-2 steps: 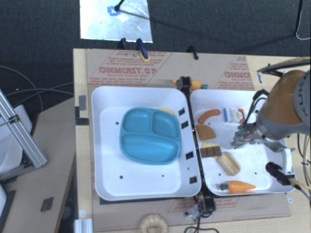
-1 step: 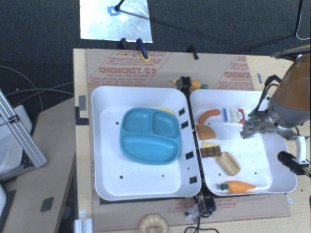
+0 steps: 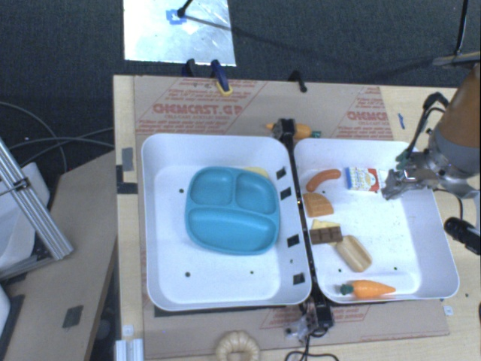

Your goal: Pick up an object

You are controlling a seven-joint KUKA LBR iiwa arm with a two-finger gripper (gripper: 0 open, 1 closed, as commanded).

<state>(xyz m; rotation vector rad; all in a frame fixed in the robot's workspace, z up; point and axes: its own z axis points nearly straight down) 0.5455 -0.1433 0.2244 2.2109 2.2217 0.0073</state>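
In the right-hand white bin [image 3: 440,265], the arm's pincer [image 3: 396,184] hangs low near the far right corner, and whether it is released or clenched cannot be told from this slanted overhead view. The closest object, a small red, white and blue carton [image 3: 361,179], lies just to the pincer's left, almost touching it, its long axis running left to right. Nothing can be seen held in the pincer.

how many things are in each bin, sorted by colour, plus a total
Blue: 1, divided plate, left bin
Orange or red: 2, sausage, carrot
Tan: 2, wedge, bread roll
Brown: 1, chocolate piece
White, red and blue: 1, carton
Total: 7
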